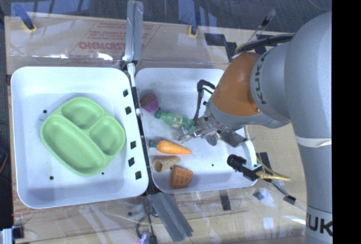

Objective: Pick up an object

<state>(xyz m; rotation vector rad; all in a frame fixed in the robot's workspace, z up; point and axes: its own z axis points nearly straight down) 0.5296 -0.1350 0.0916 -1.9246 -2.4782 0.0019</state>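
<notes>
Approach step: end effector (pixel 189 133) low in the right bin (pixel 169 82), finger opening cannot tell, nothing visibly held; green bottle (pixel 172 119) just above-left, carrot (pixel 173 148) just below; next move likely needs closing on one, then lifting.

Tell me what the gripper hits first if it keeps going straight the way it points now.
Most likely the small green plastic bottle lying in the right white bin: the gripper points leftward and down at its near end. The orange toy carrot lies just below that line. Depth is unclear from this single view.
</notes>
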